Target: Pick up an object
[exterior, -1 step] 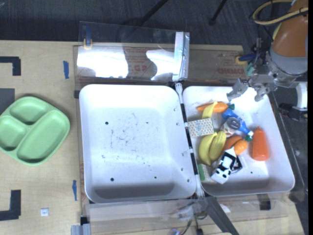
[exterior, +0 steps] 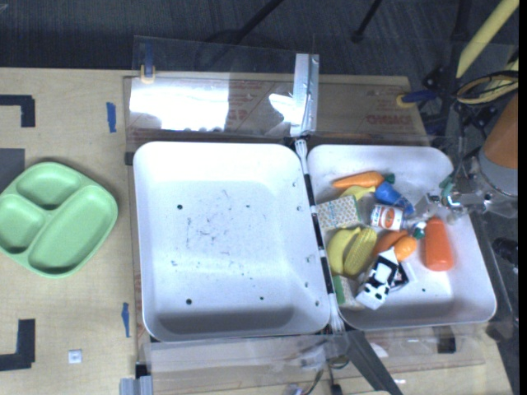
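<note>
1. Nearest the lens, the front rim of the left bin (exterior: 222, 329) runs along the wooden desk (exterior: 66, 113), its speckled white floor bare of toys.
2. Far left on the desk, a green divided plate (exterior: 56, 218) sits well apart from both bins.
3. Behind the left bin, a clear plastic panel (exterior: 218, 97) stands upright and catches glare.
4. Right of centre, the right bin (exterior: 473, 303) touches the left bin's side and holds a cluster of toys.
5. Along its left half lie a patterned sponge-like square (exterior: 338, 214), a yellow banana (exterior: 352, 249) and a black-and-white cow figure (exterior: 383, 278).
6. Toward the back rest an orange carrot (exterior: 360, 180), a blue piece (exterior: 387, 194) and a small can (exterior: 385, 217).
7. An orange-red bottle-shaped toy (exterior: 437, 245) lies near the bin's right side, just below the arm's tip.
8. At the far right, the claw (exterior: 451, 196) reaches over the bin's right rim; whether it is open or closed cannot be told, and no toy is seen between its tips.
</note>
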Available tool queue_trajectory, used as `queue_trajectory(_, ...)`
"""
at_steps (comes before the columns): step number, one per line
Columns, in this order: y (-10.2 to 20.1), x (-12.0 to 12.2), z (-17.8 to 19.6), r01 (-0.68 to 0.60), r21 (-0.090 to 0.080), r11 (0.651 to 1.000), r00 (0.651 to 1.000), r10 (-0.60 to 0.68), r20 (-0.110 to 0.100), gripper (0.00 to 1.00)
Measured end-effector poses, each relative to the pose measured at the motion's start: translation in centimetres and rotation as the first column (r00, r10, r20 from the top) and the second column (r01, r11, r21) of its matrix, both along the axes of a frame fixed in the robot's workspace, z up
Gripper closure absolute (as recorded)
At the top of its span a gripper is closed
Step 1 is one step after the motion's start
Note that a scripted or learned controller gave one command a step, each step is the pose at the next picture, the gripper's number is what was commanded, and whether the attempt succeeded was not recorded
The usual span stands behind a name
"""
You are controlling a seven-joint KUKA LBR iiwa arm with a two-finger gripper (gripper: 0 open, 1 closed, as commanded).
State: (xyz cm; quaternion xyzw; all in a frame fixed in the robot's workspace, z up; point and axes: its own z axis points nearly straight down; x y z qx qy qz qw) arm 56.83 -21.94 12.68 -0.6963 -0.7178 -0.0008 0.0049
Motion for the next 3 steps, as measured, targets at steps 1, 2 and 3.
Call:
queue_trajectory(1,0.8,-0.5,-3.4,0.044,0.008,0.999,0.999,-0.044,0.008,0.00)
queue_trajectory(2,0.6,-0.6,-2.6,0.047,0.005,0.999,0.999,-0.047,0.005,1.00)
queue_trajectory(3,7.0,5.6,10.3,0.056,-0.009,0.998,0.998,-0.056,0.003,1.00)
